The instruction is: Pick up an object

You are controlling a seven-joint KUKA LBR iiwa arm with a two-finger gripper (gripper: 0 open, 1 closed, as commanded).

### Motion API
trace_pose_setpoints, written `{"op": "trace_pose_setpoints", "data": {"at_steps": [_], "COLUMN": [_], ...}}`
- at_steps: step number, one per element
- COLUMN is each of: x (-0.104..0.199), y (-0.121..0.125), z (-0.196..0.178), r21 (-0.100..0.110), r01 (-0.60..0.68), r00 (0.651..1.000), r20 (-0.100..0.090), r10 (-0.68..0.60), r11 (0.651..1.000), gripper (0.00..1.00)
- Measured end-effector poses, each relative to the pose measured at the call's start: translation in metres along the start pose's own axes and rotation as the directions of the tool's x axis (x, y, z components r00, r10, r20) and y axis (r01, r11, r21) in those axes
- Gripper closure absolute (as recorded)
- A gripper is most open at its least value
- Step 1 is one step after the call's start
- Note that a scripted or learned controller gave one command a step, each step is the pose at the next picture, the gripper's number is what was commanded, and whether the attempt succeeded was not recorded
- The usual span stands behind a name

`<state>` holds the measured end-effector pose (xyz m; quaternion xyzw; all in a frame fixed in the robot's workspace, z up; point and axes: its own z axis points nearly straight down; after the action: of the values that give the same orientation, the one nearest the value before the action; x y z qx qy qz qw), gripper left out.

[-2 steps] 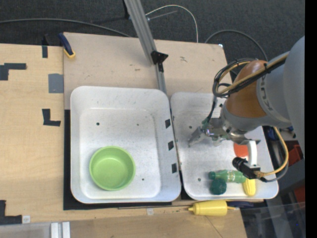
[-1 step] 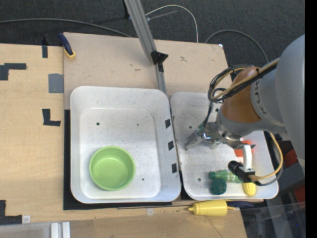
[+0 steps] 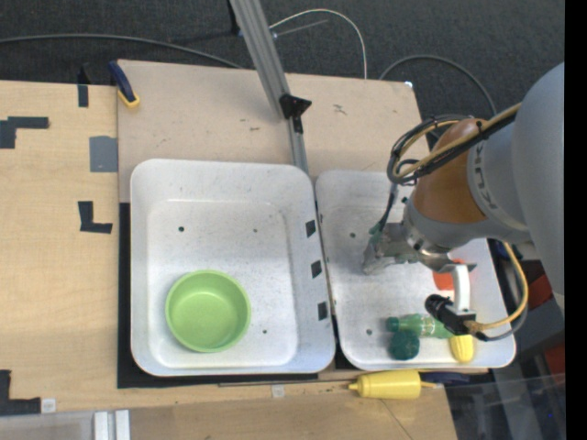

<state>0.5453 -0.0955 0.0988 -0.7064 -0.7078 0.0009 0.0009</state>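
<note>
My gripper [image 3: 371,260] reaches down over the upper middle of the right bin [image 3: 353,200], close to its floor. I see nothing between its fingers. A green bottle-like object [image 3: 404,332] lies near that bin's front edge, below and to the right of the gripper and apart from it. A small yellow piece [image 3: 461,347] sits just right of the green object. In the front left corner of the left bin [image 3: 220,177] rests a light green bowl [image 3: 208,311].
A yellow object [image 3: 389,385] lies on the bench outside the right bin's front rim. A grey metal pole [image 3: 266,49] slants over the bench behind the bins. The arm covers the right bin's right side.
</note>
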Motion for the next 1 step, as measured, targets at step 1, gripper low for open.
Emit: {"op": "trace_pose_setpoints", "data": {"at_steps": [1], "x": [0.0016], "y": [0.0018], "z": [-0.0419], "r21": [-0.004], "r01": [-0.001], "r00": [1.0], "r20": [0.0], "r10": [0.001], "r11": [1.0], "gripper": [1.0]}}
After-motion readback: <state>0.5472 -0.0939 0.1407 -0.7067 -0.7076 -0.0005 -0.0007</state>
